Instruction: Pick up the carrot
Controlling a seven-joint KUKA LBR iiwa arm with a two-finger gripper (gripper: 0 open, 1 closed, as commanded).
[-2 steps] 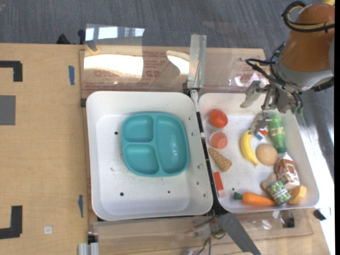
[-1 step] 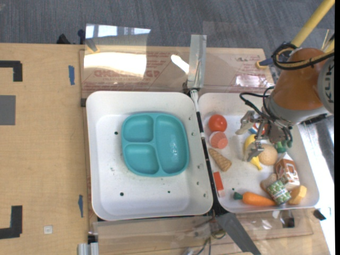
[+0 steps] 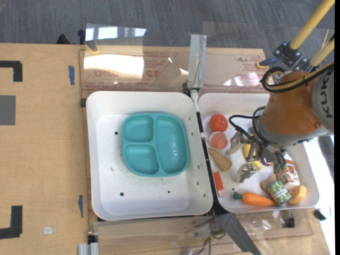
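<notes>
The carrot [image 3: 257, 199], orange with a small green end, lies near the front edge of the right bin [image 3: 311, 169]. My gripper [image 3: 241, 157] hangs above the middle of that bin, a short way behind and to the left of the carrot. It is open, with one metal finger [image 3: 236, 141] toward the back and the other toward the front. A yellow item [image 3: 248, 151] lies in the gap between them, and nothing is lifted. The orange wrist band [image 3: 287, 113] hides the bin's back right part.
In the right bin are a red tomato [image 3: 218, 122], a pale red round piece [image 3: 218, 140], a tan wedge [image 3: 220, 160], a small red stick [image 3: 217, 180], a green piece [image 3: 279, 191] and a yellow piece [image 3: 298, 194] crowding the carrot's right end. The left bin [image 3: 101, 158] holds a teal divided plate [image 3: 155, 143].
</notes>
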